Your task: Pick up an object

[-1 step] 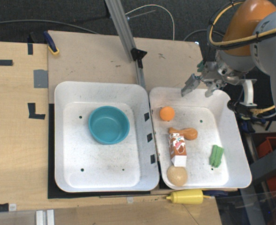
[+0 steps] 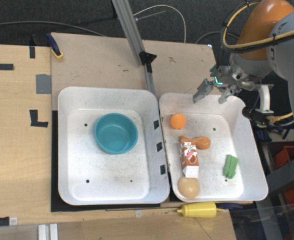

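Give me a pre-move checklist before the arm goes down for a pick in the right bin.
1. Fingers apart: ok, the gripper is open with nothing between its fingers.
2. Gripper above a target: not ok, it hangs over the right bin at its far rim, beyond the orange ball.
3. Ball free to grasp: ok, it lies apart from the other items.
4. Carton free: not ok, it touches the tan ball.
5. Green piece free: ok, it lies alone.

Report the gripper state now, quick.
Gripper: open, holding nothing, above the far rim of the right bin.
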